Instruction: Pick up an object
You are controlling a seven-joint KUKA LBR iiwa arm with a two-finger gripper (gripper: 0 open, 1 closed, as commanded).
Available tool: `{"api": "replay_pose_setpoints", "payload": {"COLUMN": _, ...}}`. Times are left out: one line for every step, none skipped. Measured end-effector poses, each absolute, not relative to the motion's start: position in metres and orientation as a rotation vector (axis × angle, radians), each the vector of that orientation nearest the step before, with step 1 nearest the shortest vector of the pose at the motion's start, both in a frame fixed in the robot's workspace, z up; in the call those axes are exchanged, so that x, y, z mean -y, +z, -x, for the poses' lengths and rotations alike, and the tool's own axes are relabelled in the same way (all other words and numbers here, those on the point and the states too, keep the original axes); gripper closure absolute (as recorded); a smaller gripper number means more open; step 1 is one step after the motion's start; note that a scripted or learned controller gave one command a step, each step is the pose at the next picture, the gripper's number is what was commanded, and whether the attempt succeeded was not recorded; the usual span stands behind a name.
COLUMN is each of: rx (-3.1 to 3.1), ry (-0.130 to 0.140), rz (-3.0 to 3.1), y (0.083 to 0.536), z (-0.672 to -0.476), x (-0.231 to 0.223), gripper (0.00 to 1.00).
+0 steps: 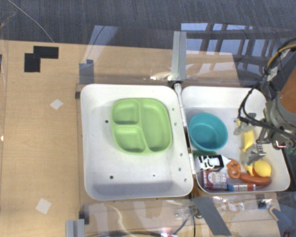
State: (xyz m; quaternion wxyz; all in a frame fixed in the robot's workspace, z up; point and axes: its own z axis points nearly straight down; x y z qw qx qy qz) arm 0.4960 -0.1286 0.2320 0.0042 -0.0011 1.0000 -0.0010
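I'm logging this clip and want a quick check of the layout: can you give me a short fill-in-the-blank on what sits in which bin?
1. The green divided plate lies in the ____ bin.
2. The bowl in the right bin is coloured ____.
3. The green plate has ____ compartments.
4. The gripper is over the ____ bin, by the yellow toys.

Missing words: left; teal; three; right

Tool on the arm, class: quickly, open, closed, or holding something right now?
Tool: cannot be told. It sits low in the right bin above the yellow toy, with nothing seen in its grip.
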Motion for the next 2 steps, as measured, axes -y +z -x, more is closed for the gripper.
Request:
{"api": "replay_pose_setpoints", "payload": {"rx": -3.101, "ry": -0.001, "rz": -0.453, "y": 0.193, "z": -0.572, "x": 0.164, "gripper": 0.0}}
{"api": "replay_pose_setpoints", "payload": {"rx": -3.105, "ry": 0.0, "rz": -0.463, "y": 0.122, "z": -0.624, "x": 0.191, "gripper": 0.0}}
